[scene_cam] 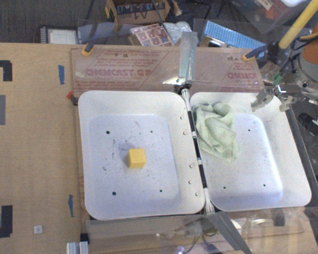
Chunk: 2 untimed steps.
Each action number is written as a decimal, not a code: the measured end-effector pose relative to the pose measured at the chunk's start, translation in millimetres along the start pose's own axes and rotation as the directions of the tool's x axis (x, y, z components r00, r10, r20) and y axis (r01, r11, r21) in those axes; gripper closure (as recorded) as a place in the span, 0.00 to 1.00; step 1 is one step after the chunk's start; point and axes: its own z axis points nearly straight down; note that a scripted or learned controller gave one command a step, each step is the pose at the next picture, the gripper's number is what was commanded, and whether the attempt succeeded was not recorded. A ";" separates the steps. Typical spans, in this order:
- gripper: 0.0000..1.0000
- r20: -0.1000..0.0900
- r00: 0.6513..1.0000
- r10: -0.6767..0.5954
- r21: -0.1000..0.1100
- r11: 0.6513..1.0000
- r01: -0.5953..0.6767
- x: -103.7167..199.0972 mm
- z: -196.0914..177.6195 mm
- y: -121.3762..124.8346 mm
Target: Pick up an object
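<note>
Now, layout: I see two shallow white bins side by side on the bench [32, 142], the left white bin [95, 110] and the right white bin [291, 189], meeting along a central seam.
Yellow block: a small yellow cube [137, 158] sits alone near the middle of the left bin's floor, well apart from every wall; I judge that open placement leaves room for fingers on either side.
Cloth: a crumpled pale green cloth [217, 131] lies bunched against the right bin's inner wall, close to the seam, likely harder to pinch cleanly.
Hand: the two-finger hand [271, 98] hangs over the right bin's far right corner, apart from the cloth and far from the cube; its fingers look spread, with nothing between them.
Arm pose: the grey arm with its orange band [312, 46] reaches in from the right, wrist angled down toward the bin rim.
Judgement: nothing is grasped yet.
</note>
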 end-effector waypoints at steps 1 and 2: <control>0.00 0.000 0.955 -0.296 -0.001 0.955 0.296 6.5 107.6 -62.7; 0.00 0.006 0.643 -0.766 -0.003 0.643 0.766 -31.6 29.4 -62.2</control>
